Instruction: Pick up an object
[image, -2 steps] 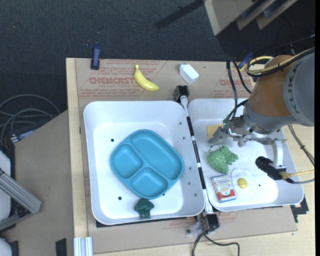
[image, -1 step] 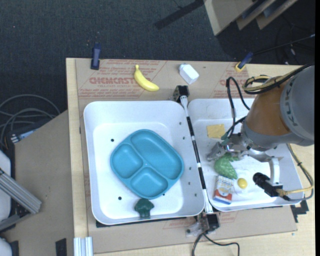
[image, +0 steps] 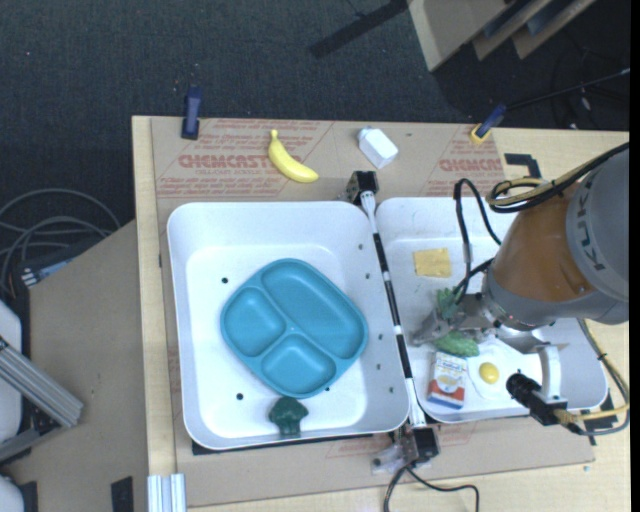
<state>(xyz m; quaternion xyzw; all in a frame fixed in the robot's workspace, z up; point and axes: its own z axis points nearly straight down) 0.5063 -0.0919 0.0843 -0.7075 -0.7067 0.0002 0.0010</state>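
Over the right bin: the arm is down among the objects, and no pick shows as made.

In the right bin (image: 400, 222) the gripper (image: 452, 322) sits low at the end of the grey and orange arm (image: 545, 255), which reaches in from the right and bends down over the bin's middle; its jaws are too tangled with the green leafy toy (image: 458, 343) beneath them to tell whether they are wide, narrow or closed on it. Nothing is plainly lifted, so I judge the grasp and the raising to be left. Nearby candidates lie in the same bin: a yellow cheese slice (image: 433, 263) above the gripper, a small carton (image: 448, 381) and a fried egg toy (image: 487, 374) below it. The left bin (image: 190, 240) holds a blue divided plate (image: 292, 325) and a dark green toy (image: 287, 413), well apart from the gripper.
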